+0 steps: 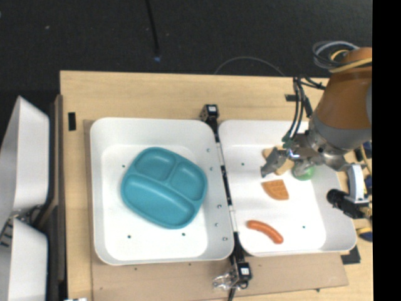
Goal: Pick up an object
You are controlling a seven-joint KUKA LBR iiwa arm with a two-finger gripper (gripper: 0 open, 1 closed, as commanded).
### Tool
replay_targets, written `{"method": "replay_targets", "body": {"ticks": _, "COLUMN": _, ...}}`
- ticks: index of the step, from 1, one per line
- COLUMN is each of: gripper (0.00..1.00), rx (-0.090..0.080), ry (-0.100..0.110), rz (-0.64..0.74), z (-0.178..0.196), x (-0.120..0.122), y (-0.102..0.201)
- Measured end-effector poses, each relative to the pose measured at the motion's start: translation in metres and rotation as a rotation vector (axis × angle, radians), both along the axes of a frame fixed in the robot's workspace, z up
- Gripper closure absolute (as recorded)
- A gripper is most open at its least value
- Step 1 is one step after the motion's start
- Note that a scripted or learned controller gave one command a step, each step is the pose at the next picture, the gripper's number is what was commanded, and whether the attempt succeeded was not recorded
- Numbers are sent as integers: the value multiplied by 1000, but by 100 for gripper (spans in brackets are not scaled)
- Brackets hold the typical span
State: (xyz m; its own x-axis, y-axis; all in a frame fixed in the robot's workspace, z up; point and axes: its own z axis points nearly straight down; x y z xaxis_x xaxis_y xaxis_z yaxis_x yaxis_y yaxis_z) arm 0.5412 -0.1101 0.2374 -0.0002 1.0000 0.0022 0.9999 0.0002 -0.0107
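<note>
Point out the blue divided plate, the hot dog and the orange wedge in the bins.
blue divided plate [164, 187]: camera view, left bin, on the ridge between its compartments.
hot dog [265, 231]: camera view, right bin, on the middle of its length.
orange wedge [276, 189]: camera view, right bin, on its flat top face.

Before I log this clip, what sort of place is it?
Likely a robot lab bench: two white bins on a wooden board, toy food like a sausage, and an arm with cabling.
</note>
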Motion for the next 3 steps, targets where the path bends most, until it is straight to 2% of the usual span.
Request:
{"method": "replay_targets", "body": {"ticks": 1, "gripper": 0, "rx": -2, "ry": -12, "rz": 2, "z": 6, "x": 2, "y": 0}}
{"method": "replay_targets", "body": {"ticks": 3, "gripper": 0, "rx": -4, "ry": -7, "rz": -2, "z": -113, "x": -10, "y": -2}}
